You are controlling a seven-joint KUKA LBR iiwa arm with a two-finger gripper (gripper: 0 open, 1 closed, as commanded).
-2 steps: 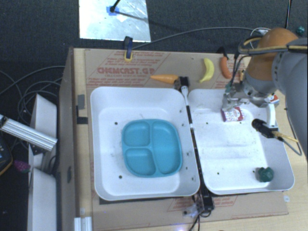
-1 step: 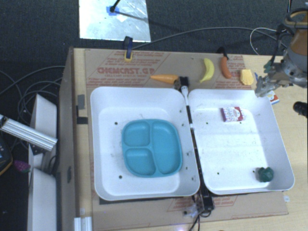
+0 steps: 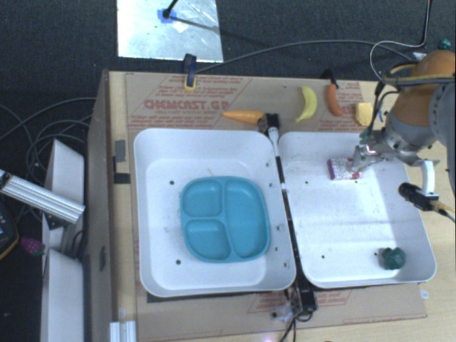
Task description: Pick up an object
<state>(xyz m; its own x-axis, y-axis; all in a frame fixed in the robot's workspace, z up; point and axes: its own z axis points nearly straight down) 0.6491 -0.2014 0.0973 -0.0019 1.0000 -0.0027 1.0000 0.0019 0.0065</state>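
In the right bin a small pink and white object lies near the back, and a dark green lump sits near the front right corner. My gripper hangs low at the pink object's right end, touching or nearly touching it. Whether the object sits between the fingers is too small to make out. The grey arm with its orange band comes in from the right.
The left bin holds a blue divided plate. Behind the bins on the cardboard lie a carrot, a banana, an orange sausage-like toy and a yellow piece. Cables run over the back right.
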